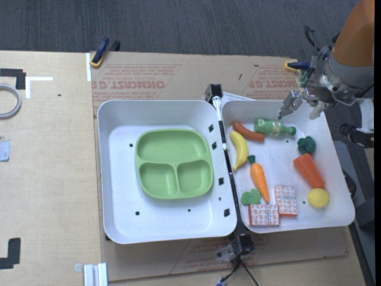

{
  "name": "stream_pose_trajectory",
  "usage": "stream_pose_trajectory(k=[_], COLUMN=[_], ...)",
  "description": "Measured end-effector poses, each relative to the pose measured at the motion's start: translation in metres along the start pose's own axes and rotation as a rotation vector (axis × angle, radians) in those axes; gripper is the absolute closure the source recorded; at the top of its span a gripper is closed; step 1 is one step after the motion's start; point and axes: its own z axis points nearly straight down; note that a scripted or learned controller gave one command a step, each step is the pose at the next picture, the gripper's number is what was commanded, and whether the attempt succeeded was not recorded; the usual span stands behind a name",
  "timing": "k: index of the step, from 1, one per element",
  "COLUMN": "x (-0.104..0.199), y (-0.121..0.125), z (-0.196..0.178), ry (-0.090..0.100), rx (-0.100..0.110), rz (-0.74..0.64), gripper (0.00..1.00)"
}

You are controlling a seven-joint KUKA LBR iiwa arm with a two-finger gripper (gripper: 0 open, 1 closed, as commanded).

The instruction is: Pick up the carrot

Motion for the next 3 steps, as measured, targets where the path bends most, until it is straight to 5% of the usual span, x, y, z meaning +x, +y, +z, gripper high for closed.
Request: stream_pose_trajectory(k=[1, 2, 3], x=[0.041, 0.046, 0.045], y=[-0.043, -0.090, -0.089], z=[0.090, 0.142, 0.132], ry=[0.001, 0.001, 0.001], rx=[0.000, 0.002, 0.001], rz=[-0.017, 0.186, 0.188], gripper=[0.00, 0.00, 1.00])
